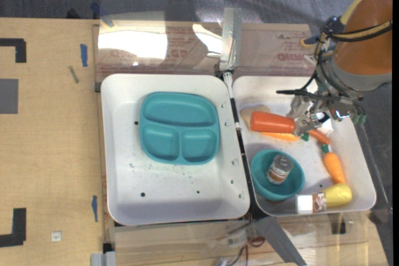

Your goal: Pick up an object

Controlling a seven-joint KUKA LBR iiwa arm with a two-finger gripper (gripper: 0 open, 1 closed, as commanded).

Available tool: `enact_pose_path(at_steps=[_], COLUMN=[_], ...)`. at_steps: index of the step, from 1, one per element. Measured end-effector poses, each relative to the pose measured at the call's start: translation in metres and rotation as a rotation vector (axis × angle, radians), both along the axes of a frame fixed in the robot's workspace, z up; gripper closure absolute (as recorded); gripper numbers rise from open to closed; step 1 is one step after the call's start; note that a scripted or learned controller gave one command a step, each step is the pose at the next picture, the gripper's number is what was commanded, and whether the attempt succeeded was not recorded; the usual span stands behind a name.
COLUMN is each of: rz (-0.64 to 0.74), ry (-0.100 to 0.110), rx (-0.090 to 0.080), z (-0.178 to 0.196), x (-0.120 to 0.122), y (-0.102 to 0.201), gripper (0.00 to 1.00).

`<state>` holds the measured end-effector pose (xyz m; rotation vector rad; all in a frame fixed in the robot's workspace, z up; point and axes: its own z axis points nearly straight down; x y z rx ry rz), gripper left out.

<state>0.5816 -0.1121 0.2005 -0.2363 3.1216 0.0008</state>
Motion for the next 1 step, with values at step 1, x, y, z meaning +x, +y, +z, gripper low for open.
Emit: enact_pose_path(at_steps=[1], rz=[0.221], ry=[-0.003], rx=[-0.017], z=[-0.1034], x=[-0.0320], y=[-0.0124], gripper=[1.00])
